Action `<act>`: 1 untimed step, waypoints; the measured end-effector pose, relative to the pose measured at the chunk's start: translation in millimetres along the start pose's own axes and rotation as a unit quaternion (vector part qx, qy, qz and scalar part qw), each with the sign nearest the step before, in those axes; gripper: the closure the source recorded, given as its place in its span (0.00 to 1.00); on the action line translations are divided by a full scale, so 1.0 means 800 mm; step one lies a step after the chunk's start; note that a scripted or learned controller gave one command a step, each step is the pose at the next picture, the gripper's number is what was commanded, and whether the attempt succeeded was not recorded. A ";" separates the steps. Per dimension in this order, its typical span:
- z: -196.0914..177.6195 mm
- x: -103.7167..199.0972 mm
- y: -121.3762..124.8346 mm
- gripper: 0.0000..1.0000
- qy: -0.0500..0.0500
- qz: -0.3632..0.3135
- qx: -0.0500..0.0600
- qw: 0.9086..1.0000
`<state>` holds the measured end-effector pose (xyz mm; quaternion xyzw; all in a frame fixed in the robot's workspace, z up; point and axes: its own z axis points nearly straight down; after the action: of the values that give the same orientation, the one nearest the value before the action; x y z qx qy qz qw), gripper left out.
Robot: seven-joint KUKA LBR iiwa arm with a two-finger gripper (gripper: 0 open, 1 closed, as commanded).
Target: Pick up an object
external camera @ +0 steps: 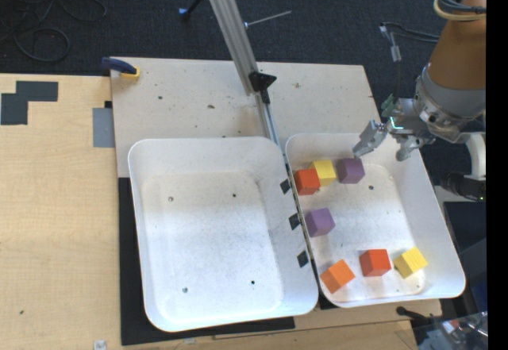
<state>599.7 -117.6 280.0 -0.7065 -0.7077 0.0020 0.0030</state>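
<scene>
Purple cube [350, 171] sits just below your gripper [388, 141] (no readable writing anywhere), whose fingers are spread wide, holding nothing, above the right bin's [444, 261] far edge.

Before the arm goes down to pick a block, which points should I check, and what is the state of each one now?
1. Blocks in the right bin: ok, seven lie there.
2. End effector holds nothing: ok, it is open above the bin's far right edge.
3. Nearest target: ok, the purple block lies just below it.
4. Room around that target: not ok, the yellow block sits right beside it, with the orange block next in the row.
5. Exact height above the blocks: cannot tell.
</scene>
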 end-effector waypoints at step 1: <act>-0.003 -0.001 0.001 0.00 0.000 0.001 -0.002 1.000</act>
<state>600.3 -118.2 282.3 -0.7071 -0.7071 0.0008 0.0012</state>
